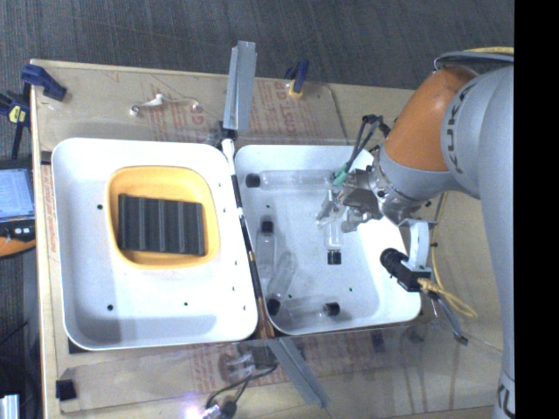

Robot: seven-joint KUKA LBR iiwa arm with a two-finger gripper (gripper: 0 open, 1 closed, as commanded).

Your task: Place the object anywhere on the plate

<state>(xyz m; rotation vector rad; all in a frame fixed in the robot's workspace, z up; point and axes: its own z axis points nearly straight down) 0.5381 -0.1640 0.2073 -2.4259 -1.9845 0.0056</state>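
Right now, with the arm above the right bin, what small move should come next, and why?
Probably lower the gripper straight down onto the small clear object with a dark cap under it. The gripper hangs over the right bin, while the yellow plate sits in the left bin; nothing shows between the fingers.

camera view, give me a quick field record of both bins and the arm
left bin: holds a yellow plate with a dark ribbed object on it
right bin: several clear tubes with dark caps, one along the bottom
arm: reaches in from the right, over the right bin
gripper: above the right bin's middle; jaws state unclear
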